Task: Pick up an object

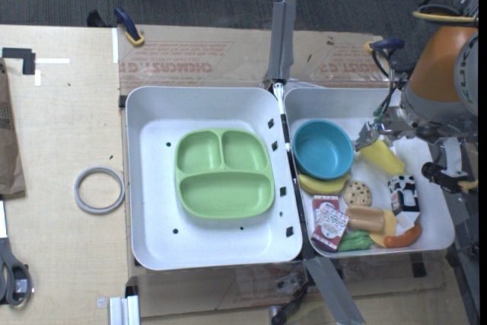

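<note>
Yellow toy block [383,157], tilted by the blue bowl [323,149], sits beneath the fingers [370,135]; their spread is unclear.

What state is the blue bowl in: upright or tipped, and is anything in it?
Upright and empty. The blue bowl sits in the right bin, opening facing up; its inside shows plain blue.

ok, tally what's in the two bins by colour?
Green: 2, the divided plate and a green vegetable
Blue: 1, the bowl
Yellow: 2, the banana and a yellow piece
Red: 1, the packet
Tan: 2, the cookie and a bread roll
Orange: 1, the carrot
Black and white: 1, a small toy
Total: 10
</note>
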You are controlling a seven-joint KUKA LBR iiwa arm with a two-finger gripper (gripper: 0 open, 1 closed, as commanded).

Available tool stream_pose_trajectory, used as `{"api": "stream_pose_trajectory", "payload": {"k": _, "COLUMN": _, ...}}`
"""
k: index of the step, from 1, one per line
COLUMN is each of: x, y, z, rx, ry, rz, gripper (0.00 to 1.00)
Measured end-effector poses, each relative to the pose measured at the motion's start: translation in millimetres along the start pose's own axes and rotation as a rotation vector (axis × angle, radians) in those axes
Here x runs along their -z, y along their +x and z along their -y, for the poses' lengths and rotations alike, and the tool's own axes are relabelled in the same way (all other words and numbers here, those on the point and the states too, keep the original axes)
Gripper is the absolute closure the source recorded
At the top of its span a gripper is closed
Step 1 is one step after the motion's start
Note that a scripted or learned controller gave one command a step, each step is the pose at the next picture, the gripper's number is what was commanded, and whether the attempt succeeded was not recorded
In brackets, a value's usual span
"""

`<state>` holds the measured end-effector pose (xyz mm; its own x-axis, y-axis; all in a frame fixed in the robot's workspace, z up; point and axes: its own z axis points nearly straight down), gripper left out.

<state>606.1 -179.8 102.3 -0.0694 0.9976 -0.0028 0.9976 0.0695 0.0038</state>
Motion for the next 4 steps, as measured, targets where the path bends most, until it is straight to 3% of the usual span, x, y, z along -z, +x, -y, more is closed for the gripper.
{"api": "stream_pose_trajectory", "payload": {"k": 1, "x": -9, "y": 25, "z": 38, "rx": -0.064, "ry": 0.002, "rz": 0.016, "gripper": 1.00}}
{"api": "stream_pose_trajectory", "payload": {"k": 2, "x": 73, "y": 64, "z": -26, "rx": -0.056, "ry": 0.002, "rz": 0.001, "gripper": 1.00}}
{"api": "stream_pose_trajectory", "payload": {"k": 3, "x": -9, "y": 43, "z": -56, "rx": -0.046, "ry": 0.002, "rz": 0.000, "gripper": 1.00}}
{"api": "stream_pose_trajectory", "payload": {"k": 4, "x": 90, "y": 123, "z": -59, "rx": -0.041, "ry": 0.003, "rz": -0.001, "gripper": 1.00}}
